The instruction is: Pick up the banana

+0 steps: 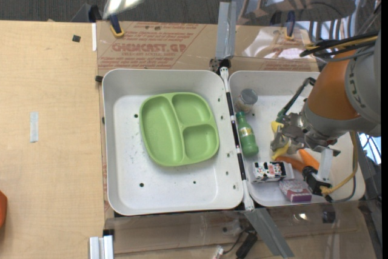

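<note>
Two white bins are seen side by side. Nearest in the right bin (257,194), a pink block (295,192) and a black-and-white box (268,171) are placed. Behind them, the gripper (284,141) is lowered over yellow pieces, probably the banana (277,127); whether its fingers are closed cannot be told. A green bottle (247,134) lies beside. A green divided plate (179,128) is held in the left bin (121,148).

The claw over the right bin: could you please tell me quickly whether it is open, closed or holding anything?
Claw: low in the right bin beside the green bottle; open or closed cannot be told.
</note>
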You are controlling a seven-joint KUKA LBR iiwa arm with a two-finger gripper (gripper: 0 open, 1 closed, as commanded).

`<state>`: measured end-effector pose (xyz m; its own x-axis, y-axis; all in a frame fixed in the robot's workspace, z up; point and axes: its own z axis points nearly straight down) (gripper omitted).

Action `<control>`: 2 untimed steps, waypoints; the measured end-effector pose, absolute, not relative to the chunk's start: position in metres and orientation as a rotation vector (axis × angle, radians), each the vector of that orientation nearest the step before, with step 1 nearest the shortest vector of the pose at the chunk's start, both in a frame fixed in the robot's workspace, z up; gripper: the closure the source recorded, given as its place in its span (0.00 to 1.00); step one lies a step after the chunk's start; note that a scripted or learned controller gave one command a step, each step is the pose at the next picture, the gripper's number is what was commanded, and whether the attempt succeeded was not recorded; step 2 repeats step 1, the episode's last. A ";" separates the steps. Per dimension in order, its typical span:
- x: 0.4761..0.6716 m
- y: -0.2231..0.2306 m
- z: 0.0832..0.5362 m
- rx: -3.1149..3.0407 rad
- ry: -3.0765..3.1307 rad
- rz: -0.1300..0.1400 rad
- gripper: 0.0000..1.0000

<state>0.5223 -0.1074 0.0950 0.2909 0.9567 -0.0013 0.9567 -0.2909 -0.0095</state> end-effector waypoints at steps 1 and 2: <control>0.586 -0.062 0.188 -2.573 -1.800 0.011 1.00; 0.586 -0.062 0.188 -2.573 -1.800 0.011 1.00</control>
